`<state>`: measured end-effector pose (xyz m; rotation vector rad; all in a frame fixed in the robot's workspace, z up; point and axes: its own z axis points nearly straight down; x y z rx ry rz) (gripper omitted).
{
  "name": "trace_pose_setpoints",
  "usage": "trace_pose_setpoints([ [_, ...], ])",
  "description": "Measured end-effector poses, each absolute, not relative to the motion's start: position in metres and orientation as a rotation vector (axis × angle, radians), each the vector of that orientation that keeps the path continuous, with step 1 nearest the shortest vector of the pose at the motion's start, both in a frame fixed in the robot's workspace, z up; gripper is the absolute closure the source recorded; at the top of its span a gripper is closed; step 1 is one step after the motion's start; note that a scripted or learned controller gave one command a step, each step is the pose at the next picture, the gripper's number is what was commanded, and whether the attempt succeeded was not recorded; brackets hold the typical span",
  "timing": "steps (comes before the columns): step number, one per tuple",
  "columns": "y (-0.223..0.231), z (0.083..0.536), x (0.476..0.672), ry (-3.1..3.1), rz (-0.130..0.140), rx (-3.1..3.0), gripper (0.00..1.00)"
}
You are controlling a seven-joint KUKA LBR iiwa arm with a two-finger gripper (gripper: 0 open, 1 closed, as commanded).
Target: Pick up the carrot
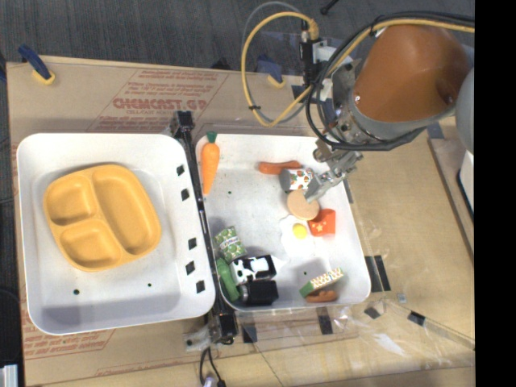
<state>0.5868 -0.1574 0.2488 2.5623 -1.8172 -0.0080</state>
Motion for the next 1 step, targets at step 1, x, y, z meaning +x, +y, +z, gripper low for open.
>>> trace_pose_setpoints([
  [1, -0.1874, 0.2696, 0.6109, -1.605, 0.003, 2.703, 1.00],
])
